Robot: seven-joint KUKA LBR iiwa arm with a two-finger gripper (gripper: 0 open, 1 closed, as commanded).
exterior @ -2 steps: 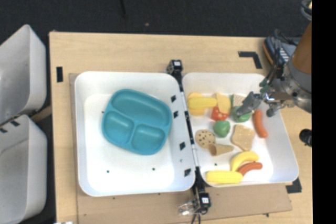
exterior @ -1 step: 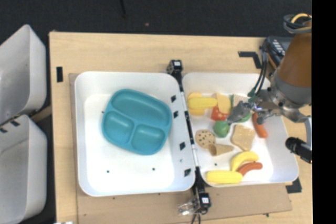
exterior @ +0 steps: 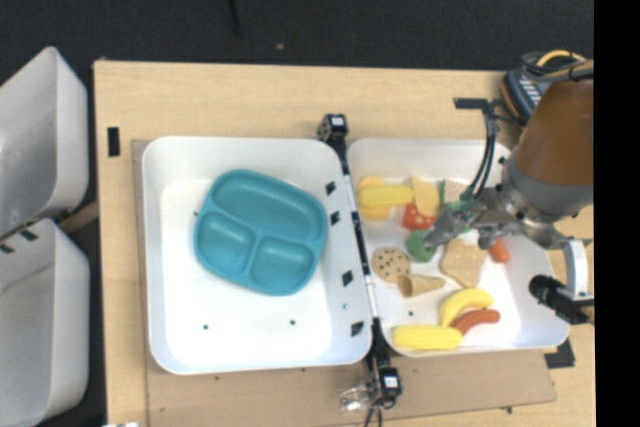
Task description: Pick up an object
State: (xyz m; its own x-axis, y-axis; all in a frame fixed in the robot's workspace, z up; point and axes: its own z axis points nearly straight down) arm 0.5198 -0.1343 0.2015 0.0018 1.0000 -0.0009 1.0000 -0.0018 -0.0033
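1. The arm's hand (exterior: pixel 448 227) sits low in the right bin (exterior: pixel 520 340), over the middle of a pile of toy food; whether it is apart or together I cannot tell, as it blurs into the items below
2. Likely targets lie right under it: a green piece (exterior: pixel 422 250) and a tan bread slice (exterior: pixel 462 264)
3. To do this well, I would settle on one item that stands apart, come straight down, and avoid nudging the neighbours that crowd it
4. Count in the right bin: two corn cobs (exterior: pixel 384 197), one banana (exterior: pixel 466 301), one sausage (exterior: pixel 476 319), one cookie (exterior: pixel 390 263), one tan cone (exterior: pixel 421 284), one bread slice
5. The left bin (exterior: pixel 170 335) holds one teal divided plate (exterior: pixel 261 231)
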